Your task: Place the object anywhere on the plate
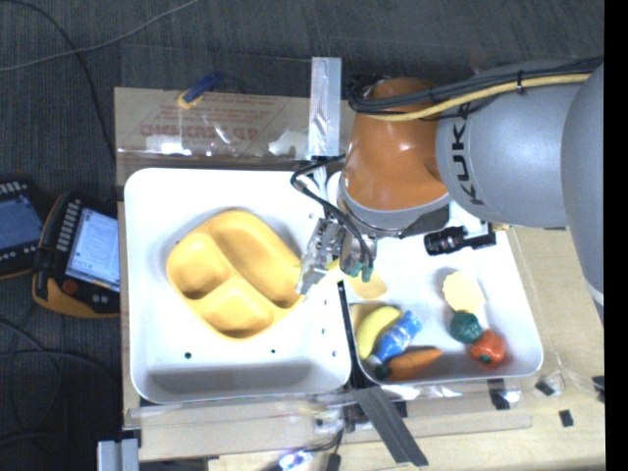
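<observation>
One yellow plate (pixel 235 273) waits in the left bin (pixel 147 361). Our claw (pixel 329 258) hangs by its right edge; we cannot tell its grip. Next, we think, move over the plate.

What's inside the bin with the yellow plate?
The left bin holds just the yellow plate, with nothing visibly on it. The end effector hides the plate's right edge; whatever's beneath the plate is covered.

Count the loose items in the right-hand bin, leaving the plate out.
6, possibly more hidden under the arm: pale disc beside the gripper, banana, blue bottle, carrot, pale yellow piece, green-topped red vegetable.
</observation>
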Robot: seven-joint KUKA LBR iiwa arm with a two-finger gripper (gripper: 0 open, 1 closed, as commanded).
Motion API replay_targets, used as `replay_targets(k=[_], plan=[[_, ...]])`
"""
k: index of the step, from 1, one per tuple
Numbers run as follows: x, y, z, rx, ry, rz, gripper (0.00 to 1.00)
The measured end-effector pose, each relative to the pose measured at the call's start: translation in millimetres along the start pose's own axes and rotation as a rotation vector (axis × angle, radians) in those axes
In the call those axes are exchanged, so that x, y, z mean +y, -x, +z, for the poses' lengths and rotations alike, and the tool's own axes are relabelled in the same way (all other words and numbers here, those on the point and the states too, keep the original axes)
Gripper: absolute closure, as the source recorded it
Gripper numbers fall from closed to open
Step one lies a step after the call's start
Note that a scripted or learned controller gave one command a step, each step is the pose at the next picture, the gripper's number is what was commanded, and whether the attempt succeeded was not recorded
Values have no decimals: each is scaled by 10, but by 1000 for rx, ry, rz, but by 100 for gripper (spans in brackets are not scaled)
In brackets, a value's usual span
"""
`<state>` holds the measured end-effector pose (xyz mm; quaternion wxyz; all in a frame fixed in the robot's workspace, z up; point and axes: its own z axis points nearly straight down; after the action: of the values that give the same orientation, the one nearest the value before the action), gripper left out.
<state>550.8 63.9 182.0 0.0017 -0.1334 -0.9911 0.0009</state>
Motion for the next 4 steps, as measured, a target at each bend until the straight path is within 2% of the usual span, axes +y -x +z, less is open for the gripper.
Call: replay_targets(k=[1, 2, 3, 4], plan=[[10, -220, -762, -4, 3, -396, 100], [273, -692, 171, 3, 2, -122, 100], [-850, 242, -7, -3, 0, -72, 100], [-1069, -309, 2, 1, 1, -234, 100]])
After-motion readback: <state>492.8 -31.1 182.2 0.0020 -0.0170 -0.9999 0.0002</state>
